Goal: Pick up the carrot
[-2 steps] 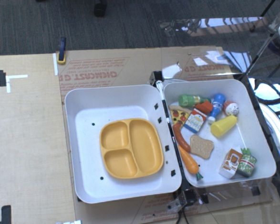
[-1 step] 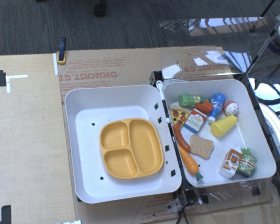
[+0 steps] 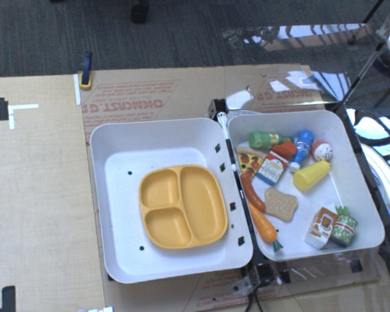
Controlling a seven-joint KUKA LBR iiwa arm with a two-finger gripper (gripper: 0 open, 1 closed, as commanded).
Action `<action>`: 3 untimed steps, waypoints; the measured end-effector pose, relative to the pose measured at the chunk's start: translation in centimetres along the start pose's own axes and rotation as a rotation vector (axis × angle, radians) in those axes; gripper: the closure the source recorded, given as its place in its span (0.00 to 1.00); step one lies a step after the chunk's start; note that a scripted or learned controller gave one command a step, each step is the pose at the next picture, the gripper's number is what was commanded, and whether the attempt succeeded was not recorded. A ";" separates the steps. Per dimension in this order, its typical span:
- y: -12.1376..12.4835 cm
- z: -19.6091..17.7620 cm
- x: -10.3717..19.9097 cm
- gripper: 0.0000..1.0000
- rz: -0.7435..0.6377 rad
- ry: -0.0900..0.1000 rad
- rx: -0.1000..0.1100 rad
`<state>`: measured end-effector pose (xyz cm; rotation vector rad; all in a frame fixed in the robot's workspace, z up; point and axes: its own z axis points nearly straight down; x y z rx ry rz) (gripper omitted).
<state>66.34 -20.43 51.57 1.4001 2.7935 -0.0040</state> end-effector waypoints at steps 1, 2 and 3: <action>0.2 -0.8 -0.1 1.00 -0.002 -0.004 -0.002; 0.2 -0.8 -0.1 0.00 -0.003 -0.004 -0.002; 0.4 -1.7 -0.1 1.00 -0.006 -0.008 -0.004</action>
